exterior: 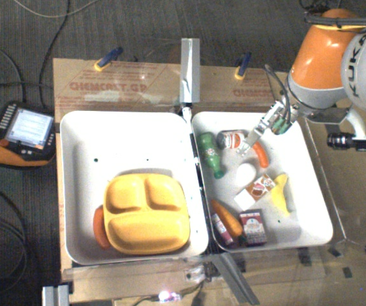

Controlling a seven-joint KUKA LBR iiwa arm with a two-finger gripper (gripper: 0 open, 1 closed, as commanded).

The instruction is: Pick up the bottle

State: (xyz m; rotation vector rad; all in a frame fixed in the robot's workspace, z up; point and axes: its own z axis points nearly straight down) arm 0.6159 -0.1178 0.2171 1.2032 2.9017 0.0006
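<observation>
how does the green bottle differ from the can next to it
The bottle is green and slim; the can is silver and red, and stubbier. The bottle lies lengthwise along the right bin's left wall; the can lies crosswise, nearer the hand. Both lie on their sides in that bin.

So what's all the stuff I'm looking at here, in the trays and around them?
Bins: two, white, side by side on the bench.
Divided plate: one, yellow, left bin, near the front.
Orange item: one, tucked under the plate's left edge; cannot tell what it is.
Bottle: one, green, right bin, lying by the left wall.
Can: one, red and white, right bin, near the back.
Banana: one, yellow, right bin, right side.
Carrot: one, orange, right bin, front left.
Small box: one, dark red, right bin, front.
Handheld screen: one, orange and black, left of the bins.
Clamps: two, blue and yellow, behind the bins.
Arm: one, grey and orange, from the right.
Gripper: one, over the right bin beside the can.
</observation>
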